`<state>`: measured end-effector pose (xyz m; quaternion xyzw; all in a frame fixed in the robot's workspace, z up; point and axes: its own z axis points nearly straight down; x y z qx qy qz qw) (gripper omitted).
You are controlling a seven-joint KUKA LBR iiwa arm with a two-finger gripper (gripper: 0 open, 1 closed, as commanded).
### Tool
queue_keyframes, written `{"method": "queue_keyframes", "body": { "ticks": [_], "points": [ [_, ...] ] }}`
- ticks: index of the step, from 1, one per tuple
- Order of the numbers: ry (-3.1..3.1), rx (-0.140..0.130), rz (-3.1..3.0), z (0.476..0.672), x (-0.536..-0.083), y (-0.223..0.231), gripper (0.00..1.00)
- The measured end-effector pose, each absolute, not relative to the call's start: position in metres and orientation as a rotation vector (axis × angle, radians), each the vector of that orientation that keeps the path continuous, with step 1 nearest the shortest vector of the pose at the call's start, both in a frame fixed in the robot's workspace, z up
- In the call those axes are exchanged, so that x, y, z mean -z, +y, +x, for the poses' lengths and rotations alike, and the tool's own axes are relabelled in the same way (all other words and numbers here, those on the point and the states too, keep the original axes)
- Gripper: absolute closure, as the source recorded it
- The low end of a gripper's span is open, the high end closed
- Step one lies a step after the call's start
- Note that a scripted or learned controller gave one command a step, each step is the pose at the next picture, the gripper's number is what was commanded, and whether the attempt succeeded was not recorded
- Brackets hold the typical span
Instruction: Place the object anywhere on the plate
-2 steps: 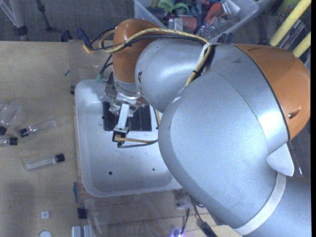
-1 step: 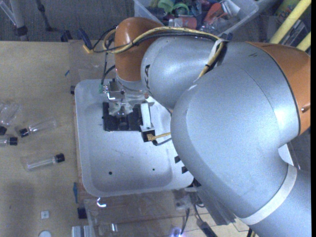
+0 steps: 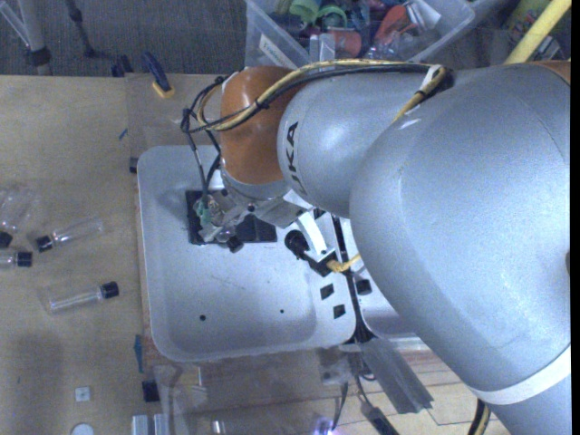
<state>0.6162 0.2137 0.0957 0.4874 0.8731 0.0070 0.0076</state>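
On the far left of the bench (image 3: 63, 134) lie a few small clear vials with black caps (image 3: 82, 294), well apart from the bins. Next comes the left white bin (image 3: 236, 329), its floor bare apart from a couple of dark specks. The pincer (image 3: 217, 229) hangs low over the bin's upper left part, under the orange band (image 3: 246, 116); whether it is wide, narrow or holding anything I cannot tell, since the wrist hides its tips. Neither the object nor the plate can be made out, so where the object sits cannot be told. I judge the placing not yet done. Behind, a clear tub (image 3: 362, 12) holds mixed colourful items. The grey arm (image 3: 444, 216) covers the right.
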Motion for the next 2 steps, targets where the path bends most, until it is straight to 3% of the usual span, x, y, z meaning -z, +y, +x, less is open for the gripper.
{"method": "queue_keyframes", "body": {
  "ticks": [1, 2],
  "points": [
    [2.77, -0.003, 1.477, 0.667, -0.144, 0.218, 1.0],
    [2.806, -0.001, 1.41, 0.63, -0.274, 0.18, 1.0]
  ]
}}
